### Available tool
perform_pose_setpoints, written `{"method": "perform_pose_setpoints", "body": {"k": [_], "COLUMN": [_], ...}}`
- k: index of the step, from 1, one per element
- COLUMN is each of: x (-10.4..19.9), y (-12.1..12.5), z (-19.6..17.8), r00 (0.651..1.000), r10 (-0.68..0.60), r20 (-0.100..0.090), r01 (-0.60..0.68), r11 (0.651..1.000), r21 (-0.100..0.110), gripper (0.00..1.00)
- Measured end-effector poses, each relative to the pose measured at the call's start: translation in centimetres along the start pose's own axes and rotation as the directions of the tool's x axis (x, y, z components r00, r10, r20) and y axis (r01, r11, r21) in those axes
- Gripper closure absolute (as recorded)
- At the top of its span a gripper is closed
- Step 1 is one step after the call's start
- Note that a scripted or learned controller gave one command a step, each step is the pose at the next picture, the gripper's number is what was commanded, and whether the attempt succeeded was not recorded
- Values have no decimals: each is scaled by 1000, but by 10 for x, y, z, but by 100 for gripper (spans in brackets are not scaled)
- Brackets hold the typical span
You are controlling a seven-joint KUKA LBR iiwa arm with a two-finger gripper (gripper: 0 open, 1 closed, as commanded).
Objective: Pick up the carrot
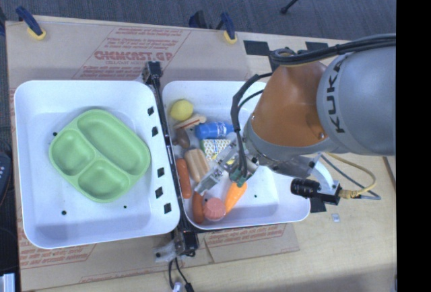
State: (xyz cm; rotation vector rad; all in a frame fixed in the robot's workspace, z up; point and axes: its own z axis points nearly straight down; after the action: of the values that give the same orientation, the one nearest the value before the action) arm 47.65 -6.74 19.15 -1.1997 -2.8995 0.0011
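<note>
One grey-and-orange arm (316,109) bends down into the right white bin (269,211), its end effector (232,173) (finger spacing unclear) directly above the tapered orange carrot (234,197) near the bin's front edge.

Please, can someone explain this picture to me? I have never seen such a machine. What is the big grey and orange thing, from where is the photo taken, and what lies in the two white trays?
The grey and orange thing is a robot arm, reaching in from the right. One camera above the bench looks down at a slant. The left bin holds a green divided plate. The right bin holds toy food: a yellow lemon, a blue can, a bread roll, a sausage and an orange carrot. The arm's hand hangs just above the carrot; I cannot tell whether it grips it.
</note>
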Motion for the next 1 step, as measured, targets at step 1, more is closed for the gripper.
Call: {"method": "perform_pose_setpoints", "body": {"k": [1], "x": [-46], "y": [-33], "z": [100], "r00": [1000], "r10": [2], "r20": [1], "r01": [-2], "r11": [1000], "r21": [0], "gripper": [0]}}
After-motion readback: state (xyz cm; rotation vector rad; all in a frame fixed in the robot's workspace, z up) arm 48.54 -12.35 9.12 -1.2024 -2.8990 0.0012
